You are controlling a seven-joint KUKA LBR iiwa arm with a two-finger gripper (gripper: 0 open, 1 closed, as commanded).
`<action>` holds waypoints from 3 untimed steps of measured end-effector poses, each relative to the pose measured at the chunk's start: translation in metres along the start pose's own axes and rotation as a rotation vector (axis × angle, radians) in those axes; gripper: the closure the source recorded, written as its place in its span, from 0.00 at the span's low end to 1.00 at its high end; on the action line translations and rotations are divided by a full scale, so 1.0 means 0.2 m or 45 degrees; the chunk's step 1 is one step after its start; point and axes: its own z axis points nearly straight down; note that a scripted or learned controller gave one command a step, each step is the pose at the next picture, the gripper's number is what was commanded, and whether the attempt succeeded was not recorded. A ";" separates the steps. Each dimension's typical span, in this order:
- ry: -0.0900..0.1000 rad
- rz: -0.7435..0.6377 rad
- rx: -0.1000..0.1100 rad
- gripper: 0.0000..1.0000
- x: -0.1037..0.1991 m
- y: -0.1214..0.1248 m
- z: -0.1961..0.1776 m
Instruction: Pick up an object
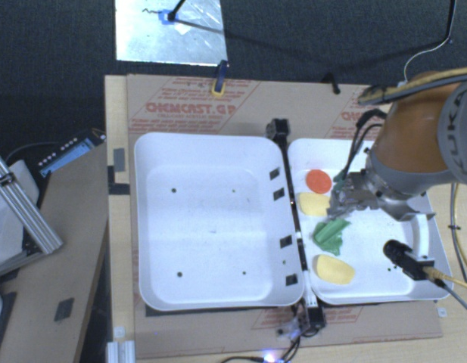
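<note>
Red print reading "CHEMCAST GP" stands on the brown board under the bins, upper middle of the frame; further red print at upper right is partly hidden.

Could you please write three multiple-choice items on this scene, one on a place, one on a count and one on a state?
1. Where does the orange disc lie?
A. left bin
B. right bin
C. on the cardboard

2. How many yellow pieces lie in that bin?
A. two
B. none
C. five

3. Where is the hand?
A. over the left bin
B. low by the green piece
C. off the bench

Answers:
1 B: the disc sits near the right bin's far-left corner.
2 A: one lies under the disc, one near the front.
3 B: it sits just above the green piece.
</note>
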 end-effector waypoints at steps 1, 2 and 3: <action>-0.003 -0.002 -0.015 1.00 0.35 0.08 0.05; -0.006 0.007 -0.019 1.00 0.32 0.08 -0.01; -0.007 0.008 -0.019 0.00 0.32 0.08 -0.01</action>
